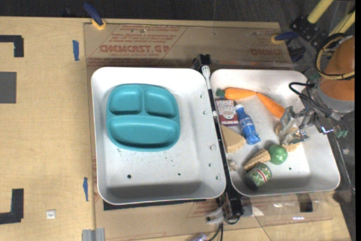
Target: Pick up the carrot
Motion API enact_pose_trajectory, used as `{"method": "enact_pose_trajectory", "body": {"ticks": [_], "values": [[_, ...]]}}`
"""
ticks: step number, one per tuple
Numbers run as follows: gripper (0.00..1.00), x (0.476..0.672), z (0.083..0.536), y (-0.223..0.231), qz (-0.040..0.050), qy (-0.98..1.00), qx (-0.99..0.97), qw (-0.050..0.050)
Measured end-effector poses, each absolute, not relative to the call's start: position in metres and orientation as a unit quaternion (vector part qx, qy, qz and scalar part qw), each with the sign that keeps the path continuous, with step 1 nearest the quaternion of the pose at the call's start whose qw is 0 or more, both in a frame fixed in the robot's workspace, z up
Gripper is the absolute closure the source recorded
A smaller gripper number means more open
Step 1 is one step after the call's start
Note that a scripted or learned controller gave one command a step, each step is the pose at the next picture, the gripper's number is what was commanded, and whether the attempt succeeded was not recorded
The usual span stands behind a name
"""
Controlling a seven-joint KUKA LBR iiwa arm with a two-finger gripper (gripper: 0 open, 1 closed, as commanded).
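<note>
While the pincer (pixel 292 128) hangs over the right bin (pixel 324 175), I cannot tell its state. Carrot (pixel 251 95) lies far-left of it, apart, beside blue bottle (pixel 247 126).

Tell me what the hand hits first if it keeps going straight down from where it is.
Most likely the bare white floor of the right bin. The hand hangs beside the tip of the carrot, with the green ball just below it in the picture. Depth is unclear, so it might graze either one.
</note>
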State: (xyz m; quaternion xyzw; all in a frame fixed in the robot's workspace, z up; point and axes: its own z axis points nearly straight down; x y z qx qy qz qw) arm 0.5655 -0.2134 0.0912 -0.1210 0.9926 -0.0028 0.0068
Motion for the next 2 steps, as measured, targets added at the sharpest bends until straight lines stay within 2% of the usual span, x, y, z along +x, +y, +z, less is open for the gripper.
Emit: {"method": "enact_pose_trajectory", "body": {"ticks": [1, 2], "values": [[0.0, 0.623, 0.09, -0.222, -0.001, 0.997, -0.078, 0.008], [0.0, 0.67, 0.09, -0.176, 0.0002, 1.0, -0.013, 0.003]]}}
